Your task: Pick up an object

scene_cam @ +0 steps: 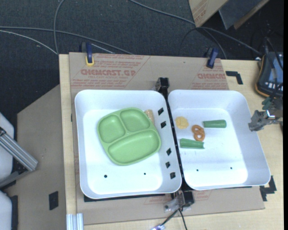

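Gripper at the frame's right edge, food pieces to its left.

Camera view: the gripper (pixel 260 119) hovered over the right bin's (pixel 234 175) right rim; whether it was spread or pressed together I cannot tell. The nearest piece, a green stick (pixel 214 124), lay left of it, long axis left-right, with the pretzel (pixel 198 132) beyond.

1. The gripper (pixel 260 120) sits at the right rim of the right bin (pixel 252 134); it is small and blurred, and the arm behind it is cut off by the frame's right side.
2. A tan item (pixel 149 116) lies partly hidden behind the green plate (pixel 129 135); what it is cannot be told.
3. A cardboard box (pixel 208 10) is cut off by the top edge.
4. A metal rail (pixel 15 150) runs off the left edge.
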Motion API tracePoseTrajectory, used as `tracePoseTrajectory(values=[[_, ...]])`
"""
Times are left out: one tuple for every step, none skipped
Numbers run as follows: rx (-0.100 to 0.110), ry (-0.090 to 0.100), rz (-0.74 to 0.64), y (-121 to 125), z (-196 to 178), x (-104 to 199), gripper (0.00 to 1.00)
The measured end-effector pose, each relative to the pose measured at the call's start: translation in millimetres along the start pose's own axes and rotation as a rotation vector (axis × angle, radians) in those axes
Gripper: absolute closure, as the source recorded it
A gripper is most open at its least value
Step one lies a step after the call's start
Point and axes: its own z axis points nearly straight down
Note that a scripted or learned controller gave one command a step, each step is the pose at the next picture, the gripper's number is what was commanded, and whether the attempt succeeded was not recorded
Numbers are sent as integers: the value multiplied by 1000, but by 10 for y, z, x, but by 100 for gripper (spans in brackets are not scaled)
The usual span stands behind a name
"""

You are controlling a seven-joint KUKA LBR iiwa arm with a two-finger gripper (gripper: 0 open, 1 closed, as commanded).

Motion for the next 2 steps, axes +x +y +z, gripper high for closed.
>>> tracePoseTrajectory(values=[[3, 3, -4, 76, -17, 482, 100], [4, 3, -2, 130, -16, 948, 100]])
